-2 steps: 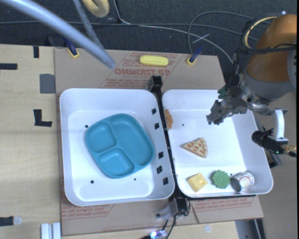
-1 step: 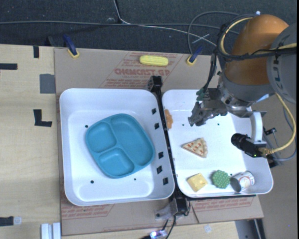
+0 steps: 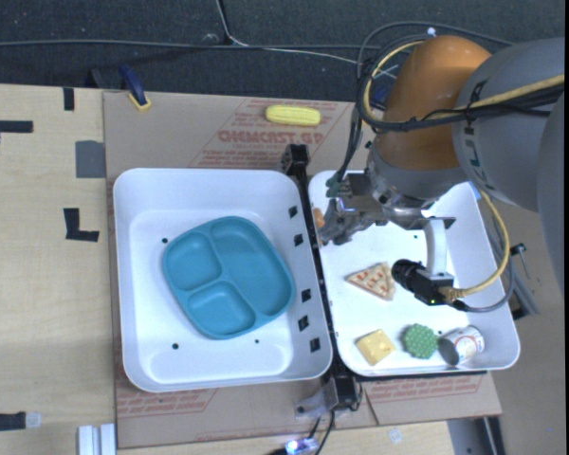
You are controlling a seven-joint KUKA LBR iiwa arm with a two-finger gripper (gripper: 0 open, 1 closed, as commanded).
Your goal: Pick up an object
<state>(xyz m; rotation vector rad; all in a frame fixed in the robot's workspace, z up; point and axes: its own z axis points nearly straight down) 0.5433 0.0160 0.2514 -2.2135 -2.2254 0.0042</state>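
My pincer (image 3: 339,224) hangs low over the right bin's (image 3: 484,354) upper-left corner; I cannot tell its state. The nearest pick, a toy pizza slice (image 3: 374,281), lies just below and to its right, its tip pointing toward the bin's left wall. Red printing on the cardboard (image 3: 171,126) under the bins is too blurred for me to read.
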